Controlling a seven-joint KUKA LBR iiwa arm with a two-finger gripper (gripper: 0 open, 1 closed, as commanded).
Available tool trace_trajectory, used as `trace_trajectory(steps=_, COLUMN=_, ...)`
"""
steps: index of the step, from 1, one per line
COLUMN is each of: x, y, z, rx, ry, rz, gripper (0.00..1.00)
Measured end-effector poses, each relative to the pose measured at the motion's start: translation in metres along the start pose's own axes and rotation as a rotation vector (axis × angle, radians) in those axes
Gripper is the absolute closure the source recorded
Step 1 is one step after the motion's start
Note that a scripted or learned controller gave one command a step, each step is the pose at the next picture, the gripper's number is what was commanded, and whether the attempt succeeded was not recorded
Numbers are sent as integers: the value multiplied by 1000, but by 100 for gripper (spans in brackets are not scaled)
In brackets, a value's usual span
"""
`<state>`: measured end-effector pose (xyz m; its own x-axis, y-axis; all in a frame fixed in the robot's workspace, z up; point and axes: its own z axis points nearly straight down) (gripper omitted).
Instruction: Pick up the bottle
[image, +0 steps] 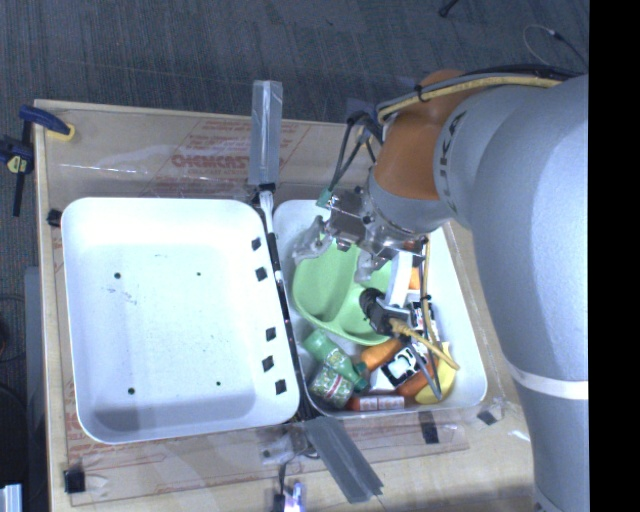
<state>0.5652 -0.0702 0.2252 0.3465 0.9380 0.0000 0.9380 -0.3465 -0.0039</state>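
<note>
A: Camera setup?
B: One fixed camera above the bench (150, 150), looking down at a slant. Both white bins fit in frame: left bin (75, 300) and right bin (468, 330) side by side.
A: Distance?
B: Mid-range, with dark floor visible past the bench's far edge. The arm (520, 200) enters from the right (it bulks large, being nearer the lens).
</note>
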Motion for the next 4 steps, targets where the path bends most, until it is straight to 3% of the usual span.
trace_trajectory(steps=1, x=-16, y=27, z=99, rx=-6, ry=-1, rz=27, gripper=0)
trace_trajectory(steps=2, x=-9, y=98, z=132, rx=-5, ry=-7, rz=-100, gripper=0)
trace_trajectory(steps=3, x=-5, y=96, z=123, rx=3, ry=-3, rz=-109, gripper=100)
trace_trajectory(steps=4, x=56, y=77, z=32, rx=-2, ry=1, rz=-81, gripper=100)
